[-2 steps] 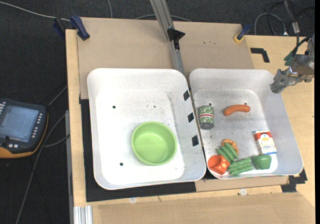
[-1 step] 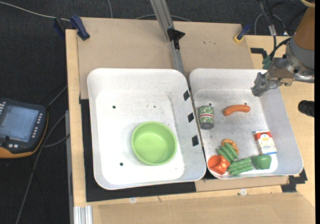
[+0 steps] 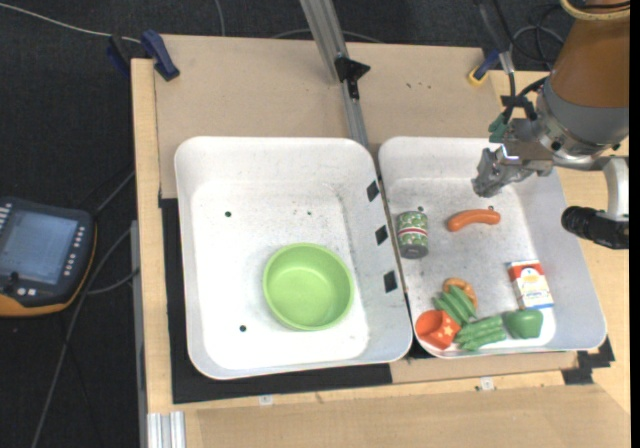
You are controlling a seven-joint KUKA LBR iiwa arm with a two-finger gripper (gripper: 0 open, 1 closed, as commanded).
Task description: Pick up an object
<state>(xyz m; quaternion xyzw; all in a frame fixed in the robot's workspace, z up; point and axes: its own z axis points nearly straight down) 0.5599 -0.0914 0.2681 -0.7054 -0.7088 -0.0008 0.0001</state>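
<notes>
The right bin (image 3: pixel 430 158) holds an orange sausage (image 3: pixel 472 220), a small green-labelled can (image 3: pixel 411 234), a white and orange carton (image 3: pixel 530 285) and a cluster of green and orange toy vegetables (image 3: pixel 472 320) near its front edge. My gripper (image 3: pixel 489 179) hangs over the back of the right bin, just above and behind the sausage, with nothing visible between its fingers. The left bin (image 3: pixel 205 176) contains a green bowl (image 3: pixel 308 285).
A metal pole (image 3: pixel 330 16) slants across the bench behind the bins. Blue clamps (image 3: pixel 158 54) grip the bench's back edge. A teach pendant (image 3: pixel 40 251) lies left of the bench. Cables trail on the dark floor.
</notes>
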